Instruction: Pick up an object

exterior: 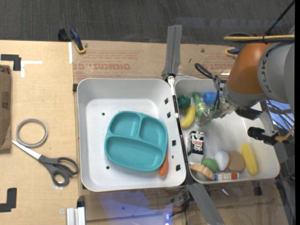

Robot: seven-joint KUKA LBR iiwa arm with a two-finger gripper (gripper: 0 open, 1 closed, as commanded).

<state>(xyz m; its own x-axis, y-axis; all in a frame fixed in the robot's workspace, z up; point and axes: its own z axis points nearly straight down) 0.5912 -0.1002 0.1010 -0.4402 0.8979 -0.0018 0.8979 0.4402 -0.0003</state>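
Claw (212, 112) low in right bin (267, 172), over clear bottle (202, 112) beside banana (188, 116) | grip state: cannot tell | teal divided plate (136, 141) in left bin (93, 102)

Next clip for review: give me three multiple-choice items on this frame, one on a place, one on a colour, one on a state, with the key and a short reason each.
1. Where does the teal divided plate lie?
A. In the left bin
B. In the right bin
C. On the bench beside the scissors

2. What colour is the corn cob near the right bin's right side?
A. Red
B. Yellow
C. Blue

3. How do the scissors lie on the bench?
A. Standing upright in a cup
B. Flat, handles toward the left bin
C. Inside the tape roll

Key:
1. A, the plate sits inside the left bin, with a carrot at its lower right edge.
2. B, the cob is plainly yellow, like the banana.
3. B, they lie flat below the tape roll, grey handles nearest the bin.
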